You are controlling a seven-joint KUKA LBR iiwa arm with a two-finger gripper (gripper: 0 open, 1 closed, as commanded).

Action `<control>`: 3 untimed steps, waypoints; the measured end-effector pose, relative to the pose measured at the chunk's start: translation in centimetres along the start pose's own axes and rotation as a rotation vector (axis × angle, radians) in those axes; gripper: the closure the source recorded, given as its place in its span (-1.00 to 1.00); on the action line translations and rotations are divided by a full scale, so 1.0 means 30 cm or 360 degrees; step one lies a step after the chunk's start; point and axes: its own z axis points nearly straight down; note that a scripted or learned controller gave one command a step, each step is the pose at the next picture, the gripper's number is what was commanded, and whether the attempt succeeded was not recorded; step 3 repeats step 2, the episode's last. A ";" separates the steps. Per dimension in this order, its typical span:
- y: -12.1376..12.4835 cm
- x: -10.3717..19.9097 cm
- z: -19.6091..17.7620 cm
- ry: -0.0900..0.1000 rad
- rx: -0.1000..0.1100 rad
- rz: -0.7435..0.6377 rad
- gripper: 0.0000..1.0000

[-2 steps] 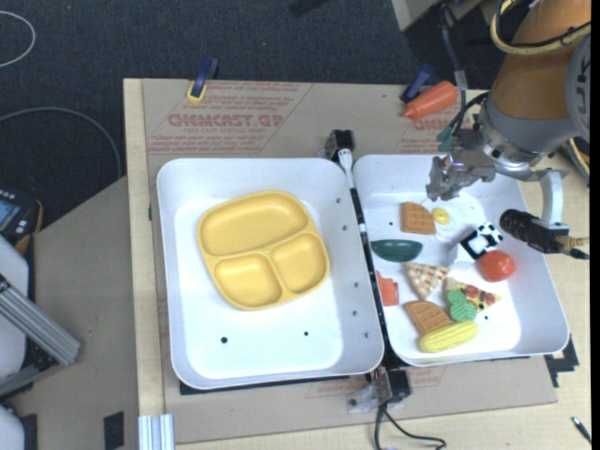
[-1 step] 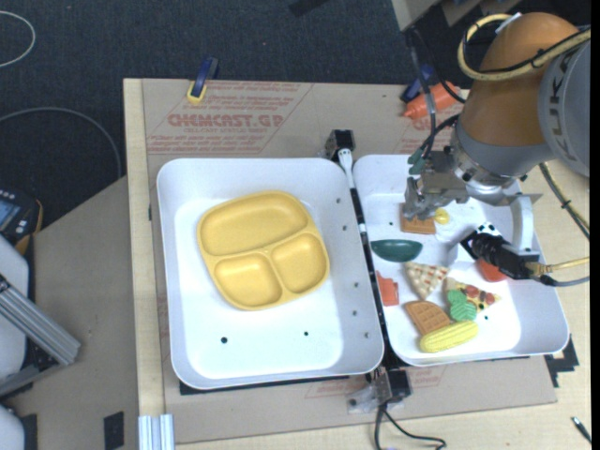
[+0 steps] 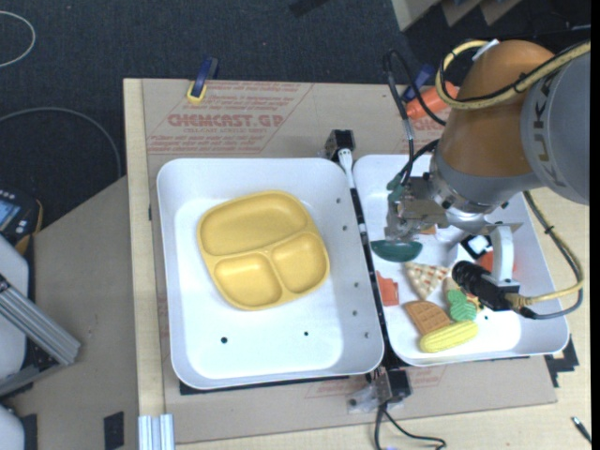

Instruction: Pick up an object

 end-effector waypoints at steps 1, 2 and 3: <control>-0.070 0.163 -0.029 0.0001 -0.0001 -0.0004 1.00; -0.166 0.293 -0.035 -0.0001 0.0000 -0.0001 1.00; -0.166 0.293 -0.035 -0.0001 0.0000 -0.0001 1.00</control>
